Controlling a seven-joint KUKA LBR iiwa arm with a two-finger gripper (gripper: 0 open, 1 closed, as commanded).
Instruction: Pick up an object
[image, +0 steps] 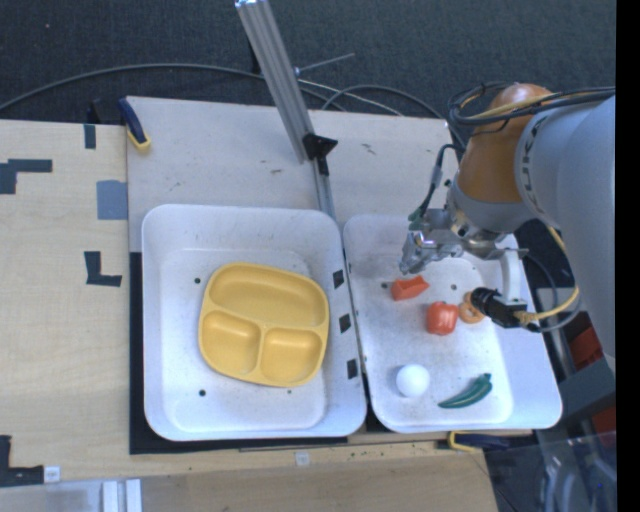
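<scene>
In the right bin (530, 395) lie an orange-red block (408, 289), a red tomato-like ball (441, 318), a small orange piece (470, 310), a white ball (411, 380) and a dark green pepper (467, 391). My gripper (413, 259) hangs just above the block's far side, at the bin's upper left. Nothing shows between its fingers, and their spread is too small and dark to read.
The left bin (160, 330) holds a yellow three-compartment plate (264, 323). A slanted metal rail (285, 85) reaches down to the bins' shared edge. The arm's grey body and orange band (500, 150) fill the upper right, with cables over the right bin's edge.
</scene>
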